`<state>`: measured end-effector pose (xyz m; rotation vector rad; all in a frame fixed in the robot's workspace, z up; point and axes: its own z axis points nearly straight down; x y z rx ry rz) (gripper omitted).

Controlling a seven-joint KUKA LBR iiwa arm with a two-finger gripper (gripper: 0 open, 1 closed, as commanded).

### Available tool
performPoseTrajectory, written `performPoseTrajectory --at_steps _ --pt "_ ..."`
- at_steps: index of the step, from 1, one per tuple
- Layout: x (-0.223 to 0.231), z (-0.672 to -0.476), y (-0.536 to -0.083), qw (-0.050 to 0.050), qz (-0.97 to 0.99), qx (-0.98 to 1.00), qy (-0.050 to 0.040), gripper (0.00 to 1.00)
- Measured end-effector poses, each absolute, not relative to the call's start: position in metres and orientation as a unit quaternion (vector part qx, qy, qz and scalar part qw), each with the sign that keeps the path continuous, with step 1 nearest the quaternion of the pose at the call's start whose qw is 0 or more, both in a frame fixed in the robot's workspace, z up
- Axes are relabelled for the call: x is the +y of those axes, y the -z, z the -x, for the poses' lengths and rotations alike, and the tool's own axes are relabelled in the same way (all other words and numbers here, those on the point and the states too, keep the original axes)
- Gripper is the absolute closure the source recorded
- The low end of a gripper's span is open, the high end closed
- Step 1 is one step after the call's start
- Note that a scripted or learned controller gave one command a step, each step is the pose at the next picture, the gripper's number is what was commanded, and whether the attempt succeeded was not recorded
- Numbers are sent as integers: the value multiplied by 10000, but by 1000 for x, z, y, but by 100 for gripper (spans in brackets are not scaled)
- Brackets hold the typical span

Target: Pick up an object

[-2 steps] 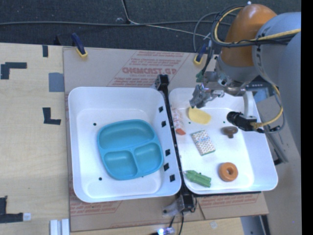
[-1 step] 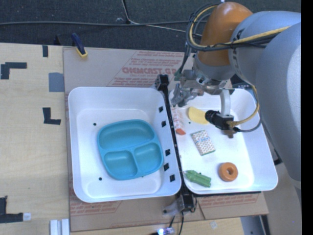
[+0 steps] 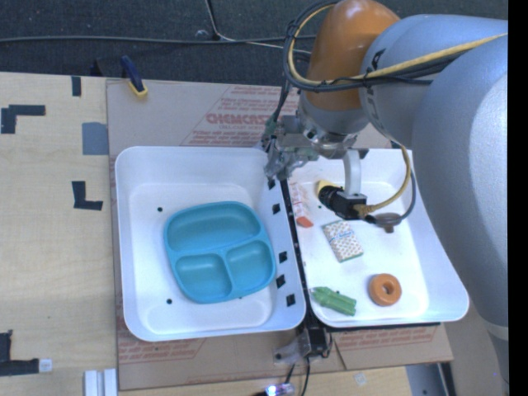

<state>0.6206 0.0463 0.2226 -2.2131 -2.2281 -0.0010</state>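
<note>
My gripper [image 3: 280, 162] hangs over the far left corner of the right bin [image 3: 437, 279], just above the divider between the two bins. Nothing is seen held in it. In the right bin lie a small patterned white packet [image 3: 342, 241], an orange ring [image 3: 384, 289], a green object [image 3: 334, 300] near the front edge, and a small red-orange piece [image 3: 304, 219] close to the divider. The packet sits below and to the right of the gripper. The wrist and the orange band [image 3: 351, 44] hide the far part of that bin.
The left bin [image 3: 136, 221] holds a blue divided plate [image 3: 219, 251]. A black and yellow cable fitting [image 3: 342, 202] hangs from the arm above the right bin. The large grey arm covers the right side. Cardboard and a wooden bench surround the bins.
</note>
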Motion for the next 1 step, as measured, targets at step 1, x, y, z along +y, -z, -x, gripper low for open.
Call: performPoseTrajectory --at_steps 1 --pt "98 -636 -225 4 7050 -7092 1 100"
